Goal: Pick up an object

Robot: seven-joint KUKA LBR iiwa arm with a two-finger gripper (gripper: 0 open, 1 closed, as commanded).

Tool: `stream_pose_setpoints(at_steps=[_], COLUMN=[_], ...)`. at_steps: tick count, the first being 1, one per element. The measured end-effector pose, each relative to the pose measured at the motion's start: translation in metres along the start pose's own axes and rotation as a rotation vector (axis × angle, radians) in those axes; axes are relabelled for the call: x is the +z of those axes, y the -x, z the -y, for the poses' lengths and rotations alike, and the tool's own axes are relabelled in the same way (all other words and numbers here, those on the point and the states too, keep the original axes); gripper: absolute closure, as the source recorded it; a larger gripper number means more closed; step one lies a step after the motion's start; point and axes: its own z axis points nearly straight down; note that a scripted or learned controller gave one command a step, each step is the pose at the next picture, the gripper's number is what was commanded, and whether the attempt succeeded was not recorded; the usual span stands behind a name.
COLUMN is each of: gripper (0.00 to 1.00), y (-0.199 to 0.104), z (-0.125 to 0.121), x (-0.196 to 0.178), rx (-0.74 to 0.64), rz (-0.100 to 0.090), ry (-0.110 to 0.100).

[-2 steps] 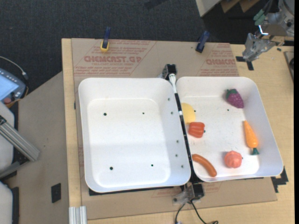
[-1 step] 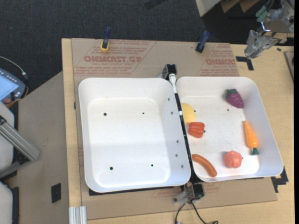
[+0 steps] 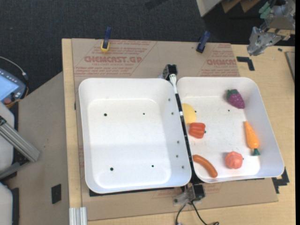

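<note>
So the claw (image 3: 260,40) is parked way up past the far right corner of the right bin (image 3: 266,125), hanging over the bench and not over the bin at all. It's got nothing in it, that much is clear, but honestly I can't tell how wide it's spread from this angle, too small and cluttered up there.

Closest thing to it inside the right bin is the purple grapes (image 3: 236,99), sitting near that same far corner. Going further along the bin's right wall you hit the carrot (image 3: 251,135), then the pinkish round fruit (image 3: 234,160) down toward the near edge. The sausage (image 3: 205,165) lies at the bin's near left corner, and against its left wall there's the red pepper (image 3: 197,130) with the yellow lemon-ish thing (image 3: 188,112) just beside it, maybe touching.

Looks to me like nothing's started yet, this is the approach stage. Next move would need the arm to swing in over the bin, pick a target and drop straight down on it. I'd go for the grapes, nearest and well apart from everything else. The pepper/lemon pair hugging the wall seems like the risky pick.
</note>
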Motion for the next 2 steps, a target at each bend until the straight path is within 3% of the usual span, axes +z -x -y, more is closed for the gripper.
stream_pose_setpoints(at_steps=[2], gripper=[1.00], y=[0.000], z=[-0.002], x=[-0.021], rx=[-0.001], rz=[0.004], ry=[0.008])
